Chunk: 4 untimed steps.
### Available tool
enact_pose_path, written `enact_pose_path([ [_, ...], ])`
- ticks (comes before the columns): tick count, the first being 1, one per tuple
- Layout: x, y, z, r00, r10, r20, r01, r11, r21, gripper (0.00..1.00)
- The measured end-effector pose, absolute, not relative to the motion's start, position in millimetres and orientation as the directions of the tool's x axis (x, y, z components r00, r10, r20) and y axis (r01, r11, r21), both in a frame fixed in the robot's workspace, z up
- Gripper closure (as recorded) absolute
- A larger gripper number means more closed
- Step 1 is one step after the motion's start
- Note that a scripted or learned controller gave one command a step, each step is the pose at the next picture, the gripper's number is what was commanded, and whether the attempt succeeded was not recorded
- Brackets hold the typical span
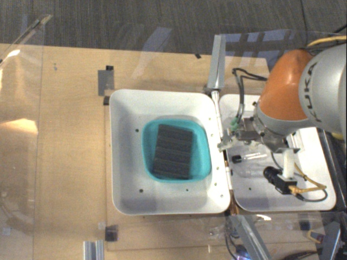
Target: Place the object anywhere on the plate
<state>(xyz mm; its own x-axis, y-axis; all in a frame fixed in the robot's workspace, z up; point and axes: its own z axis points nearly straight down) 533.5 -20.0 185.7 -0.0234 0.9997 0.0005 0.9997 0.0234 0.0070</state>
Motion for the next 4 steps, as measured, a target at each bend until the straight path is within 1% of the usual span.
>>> enact_pose_path([
  [1, 619.0, -19.1, 258.6, -0.003, 1.0, -0.001, 1.0, 0.003, 0.01, 0.0],
  [2, 576.4, -34.0, 355.1, 0.128, 0.992, 0.0, 0.992, -0.128, 0.011, 0.0],
  [3, 558.5, -57.6, 437.3, 0.336, 0.942, 0.002, 0.942, -0.336, 0.013, 0.0],
  [4, 521.0, -108.1, 424.2, 0.447, 0.895, 0.001, 0.895, -0.447, 0.009, 0.0],
])
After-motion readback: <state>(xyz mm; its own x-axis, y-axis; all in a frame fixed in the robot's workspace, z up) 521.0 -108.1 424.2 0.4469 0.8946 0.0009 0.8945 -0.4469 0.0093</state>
